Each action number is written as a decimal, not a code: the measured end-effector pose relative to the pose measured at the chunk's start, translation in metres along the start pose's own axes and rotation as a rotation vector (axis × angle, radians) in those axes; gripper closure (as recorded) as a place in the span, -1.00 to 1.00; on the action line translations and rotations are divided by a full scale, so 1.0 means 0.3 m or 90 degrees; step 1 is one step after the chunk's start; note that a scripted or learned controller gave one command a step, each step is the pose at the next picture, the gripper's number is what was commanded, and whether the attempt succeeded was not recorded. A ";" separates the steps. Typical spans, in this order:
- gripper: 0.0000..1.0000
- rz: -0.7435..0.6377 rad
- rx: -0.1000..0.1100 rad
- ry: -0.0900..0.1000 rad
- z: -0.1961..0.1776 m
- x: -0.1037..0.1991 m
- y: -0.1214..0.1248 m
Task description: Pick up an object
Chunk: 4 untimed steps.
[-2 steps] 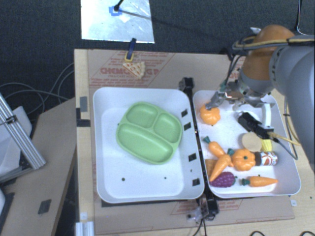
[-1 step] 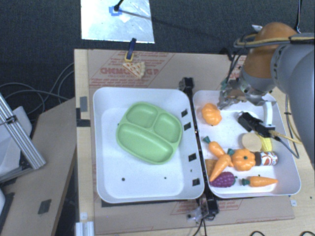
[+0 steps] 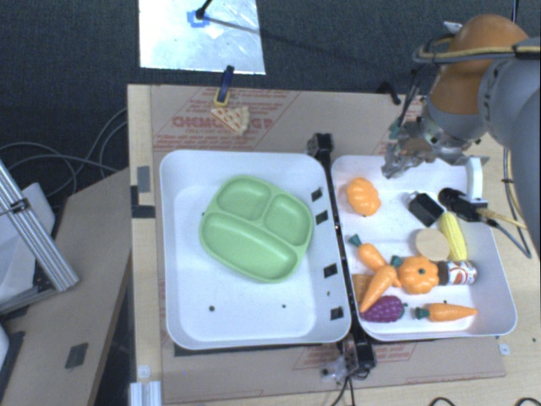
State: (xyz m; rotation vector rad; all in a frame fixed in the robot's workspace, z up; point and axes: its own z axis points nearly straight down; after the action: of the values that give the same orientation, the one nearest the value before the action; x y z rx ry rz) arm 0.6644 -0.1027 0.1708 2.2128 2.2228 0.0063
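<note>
Arm: the grey arm with an orange band [image 3: 473, 49] is seen reaching in from the right, over the far end of the right shallow white bin [image 3: 393, 220].
Gripper: the two-finger gripper [image 3: 397, 166] is pointed down over the far left part of the right bin; whether it is open or closed cannot be told.
Nearest object: a small orange toy pumpkin [image 3: 363, 196] is lying near the gripper, towards the near left of it and apart from it.
Middle of right bin: a yellow toy corn cob [image 3: 455, 235] is laid beside a pale round disc [image 3: 430, 244], the two touching; a second orange pumpkin [image 3: 418, 274] is set just in front of the disc.
Near end of right bin: two orange toy carrots [image 3: 377, 271] are piled by the left wall, a purple bunch of toy grapes [image 3: 383, 309] is placed in front of them, and a third carrot [image 3: 446, 313] is laid along the near wall.
Left shallow white bin [image 3: 245, 309]: a pale green divided plastic plate [image 3: 256, 227] is lying flat in it.
</note>
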 end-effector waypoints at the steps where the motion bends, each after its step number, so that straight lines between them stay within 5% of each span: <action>1: 1.00 0.000 -0.001 0.000 -0.183 0.000 0.007; 4: 1.00 -0.003 0.005 0.002 -0.171 0.500 -0.227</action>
State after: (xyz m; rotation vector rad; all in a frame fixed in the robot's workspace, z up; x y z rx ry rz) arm 0.5952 0.0472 0.2214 2.2133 2.2341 0.0004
